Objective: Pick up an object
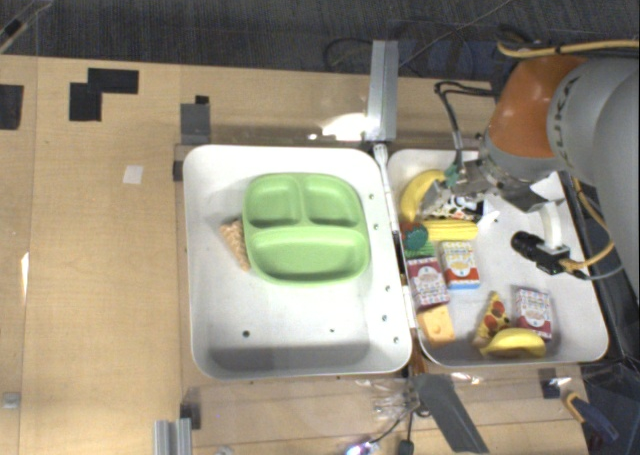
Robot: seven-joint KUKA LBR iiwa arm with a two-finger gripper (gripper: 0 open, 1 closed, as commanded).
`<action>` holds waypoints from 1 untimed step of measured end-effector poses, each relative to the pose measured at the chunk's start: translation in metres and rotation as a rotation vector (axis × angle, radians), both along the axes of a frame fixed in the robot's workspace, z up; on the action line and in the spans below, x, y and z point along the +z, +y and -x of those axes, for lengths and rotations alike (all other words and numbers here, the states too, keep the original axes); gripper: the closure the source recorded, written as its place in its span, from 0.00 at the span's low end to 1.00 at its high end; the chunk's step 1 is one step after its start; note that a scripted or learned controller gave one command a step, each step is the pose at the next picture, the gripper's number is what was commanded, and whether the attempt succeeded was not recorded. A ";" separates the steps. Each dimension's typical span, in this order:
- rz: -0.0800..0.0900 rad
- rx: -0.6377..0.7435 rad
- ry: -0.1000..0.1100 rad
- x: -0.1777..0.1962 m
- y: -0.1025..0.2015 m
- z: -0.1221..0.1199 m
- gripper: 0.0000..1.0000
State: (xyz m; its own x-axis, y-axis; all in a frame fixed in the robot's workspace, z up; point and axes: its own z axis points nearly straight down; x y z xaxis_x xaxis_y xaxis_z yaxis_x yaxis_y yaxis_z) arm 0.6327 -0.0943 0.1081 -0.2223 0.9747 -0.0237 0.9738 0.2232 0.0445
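Banana (pixel 420 193) lies in the right bin (pixel 590 328), upper left corner, just beside the gripper (pixel 455 193) lowered over the clutter there; I cannot tell its state. Left bin (pixel 290 338) carries a green tray (pixel 303 226). Both rest on the wooden table (pixel 90 273).

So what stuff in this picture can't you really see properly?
- Gripper, camera view: too small and crowded against the toys to tell whether it is open or shut.
- Tan item in the left bin: partly tucked under the green divided plate.
- Small boxes in the right bin: labels too blurry to read.
- Arm: cut off by the right edge.
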 end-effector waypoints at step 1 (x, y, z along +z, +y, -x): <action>-0.008 -0.051 0.000 0.000 -0.001 -0.002 0.00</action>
